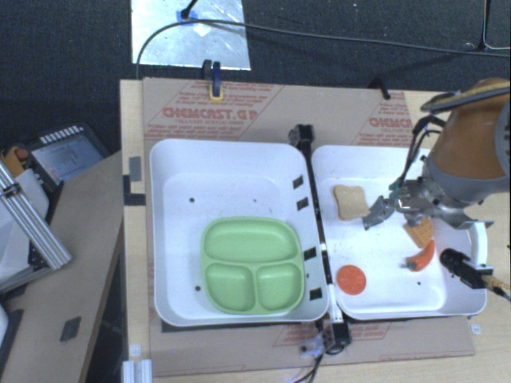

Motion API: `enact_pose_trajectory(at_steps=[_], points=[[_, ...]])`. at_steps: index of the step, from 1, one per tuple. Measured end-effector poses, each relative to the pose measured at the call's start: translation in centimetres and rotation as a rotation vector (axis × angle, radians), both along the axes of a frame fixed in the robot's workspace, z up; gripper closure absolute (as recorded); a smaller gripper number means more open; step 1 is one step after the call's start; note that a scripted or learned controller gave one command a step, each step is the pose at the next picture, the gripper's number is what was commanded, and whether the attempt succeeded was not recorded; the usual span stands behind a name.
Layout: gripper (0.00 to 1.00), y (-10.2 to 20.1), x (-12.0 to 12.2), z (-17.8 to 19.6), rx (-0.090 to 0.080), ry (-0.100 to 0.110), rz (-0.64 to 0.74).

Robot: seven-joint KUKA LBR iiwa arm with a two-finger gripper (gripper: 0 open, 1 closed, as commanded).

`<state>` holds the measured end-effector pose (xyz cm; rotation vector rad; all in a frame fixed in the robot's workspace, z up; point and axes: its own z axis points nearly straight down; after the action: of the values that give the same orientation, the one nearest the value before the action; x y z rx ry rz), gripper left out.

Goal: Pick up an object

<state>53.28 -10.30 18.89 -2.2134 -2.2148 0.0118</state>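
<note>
In the right bin (383, 303), a tan bread-like piece (349, 201) lies near the bin's left wall. A flat red-orange disc (350, 278) rests toward the front. Two orange pieces lie further right, one curved (423, 256) and one blocky (420, 232). My gripper (390, 211) hangs over the middle of this bin, just right of the tan piece and left of the orange pieces. It is open, and I see nothing between its fingers. The arm's orange band (477, 138) sits above it at the right.
The left bin (184, 174) holds a green divided plate (251, 263) in its front half. A black divider strip (311, 214) runs between the two bins. Cardboard (239, 110) lies under both, with a clamp (214, 78) at the back edge.
</note>
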Motion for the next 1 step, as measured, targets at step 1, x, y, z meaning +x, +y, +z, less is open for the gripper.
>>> enact_pose_trajectory(at_steps=[1], points=[[0.0,0.01,0.31,0.71,-0.002,-0.014,0.003]])
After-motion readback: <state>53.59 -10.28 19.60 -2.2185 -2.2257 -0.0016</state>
